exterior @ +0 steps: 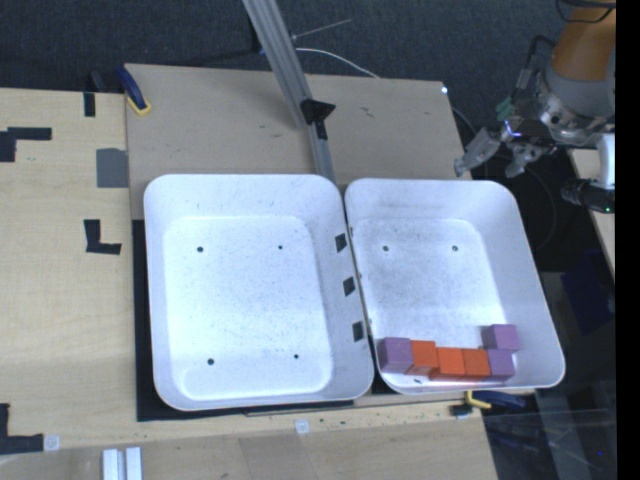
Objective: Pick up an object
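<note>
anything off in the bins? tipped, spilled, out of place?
Nothing stands out. The purple and orange blocks sit bunched in a row against the near wall of the right bin, all inside it. The left bin sits level beside it. The claw is above the right bin's far right corner, away from the blocks.

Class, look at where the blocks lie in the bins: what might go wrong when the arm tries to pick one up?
1. The purple and orange blocks are packed touching, so the fingers may find no gap.
2. They sit against the right bin's near wall, which could block the descent.
3. The gripper is outside the bin's far corner, leaving a long approach.
</note>
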